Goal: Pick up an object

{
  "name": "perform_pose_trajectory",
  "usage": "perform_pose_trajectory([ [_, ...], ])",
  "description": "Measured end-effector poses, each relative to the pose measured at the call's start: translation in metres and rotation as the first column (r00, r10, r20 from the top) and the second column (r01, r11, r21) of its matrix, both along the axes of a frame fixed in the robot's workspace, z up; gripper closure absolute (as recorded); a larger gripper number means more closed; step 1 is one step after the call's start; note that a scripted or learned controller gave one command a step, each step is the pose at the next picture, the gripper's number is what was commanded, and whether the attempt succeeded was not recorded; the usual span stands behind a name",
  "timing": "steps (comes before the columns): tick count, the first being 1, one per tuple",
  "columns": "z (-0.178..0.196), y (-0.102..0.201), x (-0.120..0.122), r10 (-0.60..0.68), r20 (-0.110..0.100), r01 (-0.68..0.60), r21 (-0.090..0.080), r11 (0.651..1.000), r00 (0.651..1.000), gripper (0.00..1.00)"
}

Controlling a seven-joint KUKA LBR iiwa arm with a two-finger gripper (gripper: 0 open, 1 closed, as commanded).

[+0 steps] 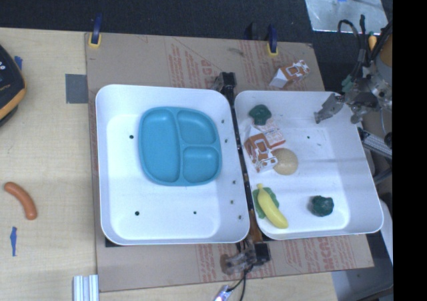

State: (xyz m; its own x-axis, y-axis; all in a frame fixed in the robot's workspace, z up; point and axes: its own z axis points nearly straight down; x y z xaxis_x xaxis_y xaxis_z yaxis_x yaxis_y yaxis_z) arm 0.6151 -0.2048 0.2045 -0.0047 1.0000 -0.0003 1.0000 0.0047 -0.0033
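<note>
The hand [331, 107] hovers at the right bin's [347, 159] upper right edge, grip state unclear, holding nothing visible. The approach step seems underway; next, descend toward the banana [270, 206], lower centre.

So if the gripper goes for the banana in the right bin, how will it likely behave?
The banana looks like smooth, glossy plastic, so probably light, stiff and slippery. Its curved shape may pivot when nudged, and it lies near the bin wall, crowding a grasp.

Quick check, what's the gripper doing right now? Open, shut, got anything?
Gripper: at the right bin's upper right edge, above bare bin floor; open or shut cannot be told. No object is seen in it.
</note>
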Motion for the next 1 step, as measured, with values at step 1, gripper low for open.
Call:
perform_pose_trajectory([
  [1,-0.1102,0.084,0.0026,0.001,0.002,-0.001,0.0,1.0,1.0,0.0],
])
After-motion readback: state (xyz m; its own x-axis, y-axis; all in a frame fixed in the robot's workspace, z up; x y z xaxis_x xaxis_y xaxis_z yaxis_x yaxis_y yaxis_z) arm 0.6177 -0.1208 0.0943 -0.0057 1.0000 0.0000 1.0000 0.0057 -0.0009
